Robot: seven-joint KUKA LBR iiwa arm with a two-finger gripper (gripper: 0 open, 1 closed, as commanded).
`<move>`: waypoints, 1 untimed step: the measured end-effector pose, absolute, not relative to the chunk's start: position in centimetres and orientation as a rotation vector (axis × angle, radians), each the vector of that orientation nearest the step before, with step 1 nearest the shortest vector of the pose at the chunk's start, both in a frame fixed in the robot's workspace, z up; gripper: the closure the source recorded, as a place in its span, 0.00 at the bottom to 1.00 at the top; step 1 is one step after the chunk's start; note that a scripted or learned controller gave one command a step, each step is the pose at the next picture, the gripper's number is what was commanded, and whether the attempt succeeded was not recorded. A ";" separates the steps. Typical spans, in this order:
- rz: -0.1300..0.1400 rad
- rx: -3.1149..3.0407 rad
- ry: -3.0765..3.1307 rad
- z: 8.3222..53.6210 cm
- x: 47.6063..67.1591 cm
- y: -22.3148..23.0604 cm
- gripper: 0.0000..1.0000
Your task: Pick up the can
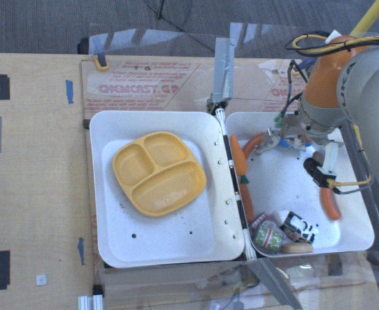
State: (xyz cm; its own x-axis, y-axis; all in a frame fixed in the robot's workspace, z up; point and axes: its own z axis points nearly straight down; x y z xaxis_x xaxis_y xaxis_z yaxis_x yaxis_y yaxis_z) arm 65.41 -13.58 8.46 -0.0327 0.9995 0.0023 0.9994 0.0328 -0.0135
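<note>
The can (268,236) lies in the front left corner of the right bin (357,237), its greenish end facing up and a pinkish label around it. My gripper (281,140) hangs over the back of that same bin, well behind the can and apart from it. An orange-red carrot-like piece (254,143) lies just to the gripper's left. The grey arm with its orange band (325,76) reaches in from the upper right.
A black-and-white object (299,225) and a tan piece (297,247) crowd the can's right side. An orange carrot (239,159) and a red strip (246,201) lie along the left wall. A sausage (331,205) rests at the right. The left bin (105,237) holds a yellow divided plate (159,172).
</note>
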 end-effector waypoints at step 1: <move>-0.002 -1.908 -2.504 21.1 66.8 -18.5 0.00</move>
